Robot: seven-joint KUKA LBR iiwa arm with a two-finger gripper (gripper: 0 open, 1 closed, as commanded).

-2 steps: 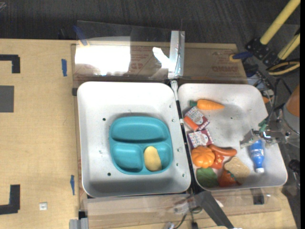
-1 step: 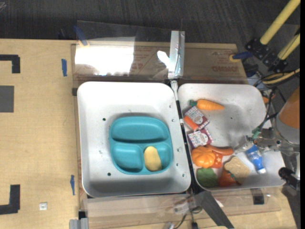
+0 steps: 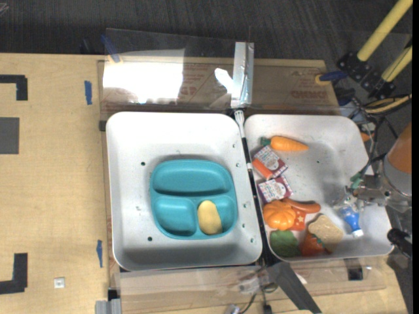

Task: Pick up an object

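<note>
The right bin [image 3: 327, 126] holds several toy foods. A carrot [image 3: 288, 144] lies at its far side, with two printed packets [image 3: 269, 158] [image 3: 274, 189] below it. An orange pumpkin [image 3: 280, 216], a slice of bread [image 3: 325, 229], a green piece [image 3: 283, 240] and a red piece [image 3: 312, 243] sit along the near edge. My gripper [image 3: 360, 197] hangs over the bin's right side, and a small blue and white object [image 3: 352, 220] lies just in front of it. Nothing visibly sits in the gripper.
The left bin [image 3: 124, 175] carries a teal divided plate [image 3: 193, 197] with a yellow lemon-like piece [image 3: 209, 216] in its lower right compartment. A clear plastic sheet [image 3: 177, 77] stands behind the bins. Cables and yellow bars [image 3: 386, 25] crowd the upper right.
</note>
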